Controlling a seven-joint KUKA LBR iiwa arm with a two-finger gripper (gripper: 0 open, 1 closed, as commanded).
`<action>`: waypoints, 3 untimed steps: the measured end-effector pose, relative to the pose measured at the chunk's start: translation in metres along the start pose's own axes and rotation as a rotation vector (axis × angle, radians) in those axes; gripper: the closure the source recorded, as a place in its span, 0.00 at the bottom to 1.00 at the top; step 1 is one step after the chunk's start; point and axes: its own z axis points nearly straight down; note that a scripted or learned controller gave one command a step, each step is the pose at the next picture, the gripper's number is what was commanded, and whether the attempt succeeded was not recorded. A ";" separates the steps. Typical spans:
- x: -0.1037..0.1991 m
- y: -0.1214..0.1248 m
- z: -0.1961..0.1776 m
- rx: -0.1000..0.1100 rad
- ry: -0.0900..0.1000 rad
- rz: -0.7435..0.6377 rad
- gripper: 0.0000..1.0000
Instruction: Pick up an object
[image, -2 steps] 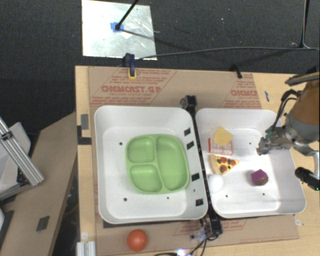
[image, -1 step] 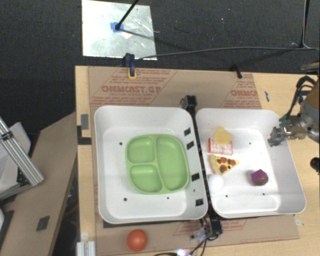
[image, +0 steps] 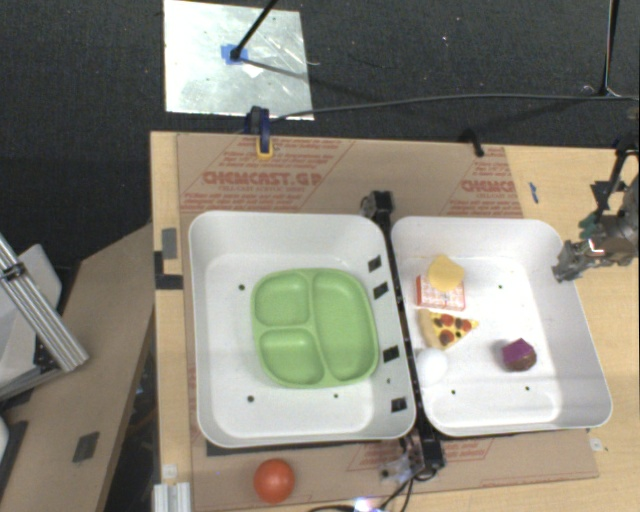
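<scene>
Right bin (image: 570, 330) holds a yellow block (image: 446, 271) touching a red-white packet (image: 441, 294), a toy pizza slice (image: 448, 327), a white ball (image: 432, 366), and a purple lump (image: 518, 354) lying apart.

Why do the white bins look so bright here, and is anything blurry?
Camera view: the right bin and left bin glare nearly blank white under overhead light; the foil-like sheet at top reflects patchily; the gripper at the right edge looks soft and hard to read; the purple object casts little shadow.
</scene>
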 end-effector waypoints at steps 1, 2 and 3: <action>0.049 -0.013 0.012 0.006 0.004 -0.003 1.00; 0.107 -0.014 0.023 0.006 0.005 -0.005 1.00; 0.155 -0.014 0.018 0.005 0.004 -0.004 1.00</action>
